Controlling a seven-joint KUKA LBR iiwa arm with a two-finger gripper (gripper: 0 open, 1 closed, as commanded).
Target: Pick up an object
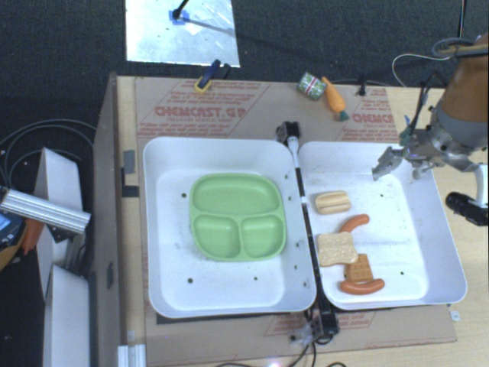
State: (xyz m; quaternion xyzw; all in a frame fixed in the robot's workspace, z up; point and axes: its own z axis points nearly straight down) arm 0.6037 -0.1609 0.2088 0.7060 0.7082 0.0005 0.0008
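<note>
The right bin [428, 228] holds toy foods along its left side: a hot dog bun [332, 202], a small red sausage [354, 222], a slice of toast [337, 248], a waffle-like orange piece [358, 268] and a longer red sausage [361, 286]. My gripper [399, 160] hangs over the bin's upper right part, well clear of the foods, its fingers spread apart with nothing between them. The orange-banded arm [466, 90] comes in from the right.
The left bin [164, 205] holds a green divided plate [237, 216]. Behind the bins on the cardboard lie a toy carrot [334, 98], a small green can [312, 85] and a yellow-black clip [208, 77]. A black clamp [289, 133] sits where the bins meet.
</note>
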